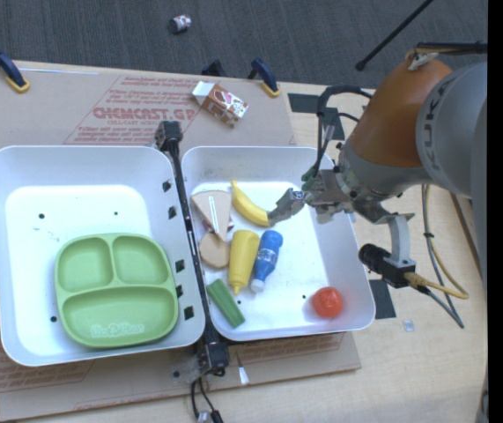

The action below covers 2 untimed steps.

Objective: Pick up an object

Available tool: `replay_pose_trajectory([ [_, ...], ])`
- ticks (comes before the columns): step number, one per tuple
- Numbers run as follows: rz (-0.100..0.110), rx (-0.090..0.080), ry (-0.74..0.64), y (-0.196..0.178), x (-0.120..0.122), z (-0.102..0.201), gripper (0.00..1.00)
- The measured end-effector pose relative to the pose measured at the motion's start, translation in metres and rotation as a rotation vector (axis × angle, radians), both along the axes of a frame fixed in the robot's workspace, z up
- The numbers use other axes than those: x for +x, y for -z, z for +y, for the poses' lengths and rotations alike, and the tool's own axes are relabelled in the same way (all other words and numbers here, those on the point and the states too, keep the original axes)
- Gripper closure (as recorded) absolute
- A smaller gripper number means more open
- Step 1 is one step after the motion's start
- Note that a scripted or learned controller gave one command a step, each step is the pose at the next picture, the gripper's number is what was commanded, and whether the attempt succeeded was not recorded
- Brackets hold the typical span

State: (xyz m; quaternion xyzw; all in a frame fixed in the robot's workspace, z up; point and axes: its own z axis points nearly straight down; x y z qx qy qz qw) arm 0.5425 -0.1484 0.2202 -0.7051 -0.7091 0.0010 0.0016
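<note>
A brown cardboard sheet (57, 104) is lying under both bins on the bench, clamped along its far edge, with dark carpet beyond. The left bin (22, 183) is holding a green divided tray (116, 289). The right bin (339, 271) is holding a banana (248, 204), its long axis running from upper left to lower right, a yellow bottle (242, 260), a blue bottle (267, 258), a green block (225, 302) and a red ball (327, 302). The gripper (284, 206) is hanging just right of the banana; whether it is clenched I cannot tell.
</note>
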Motion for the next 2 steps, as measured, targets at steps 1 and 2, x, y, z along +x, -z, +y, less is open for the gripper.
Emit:
replay_pose_trajectory([
  [1, 0.000, 0.000, 0.000, 0.0000, 0.0000, 0.0000, 0.00],
  [2, 0.000, 0.000, 0.000, 0.0000, 0.0000, 0.0000, 0.00],
])
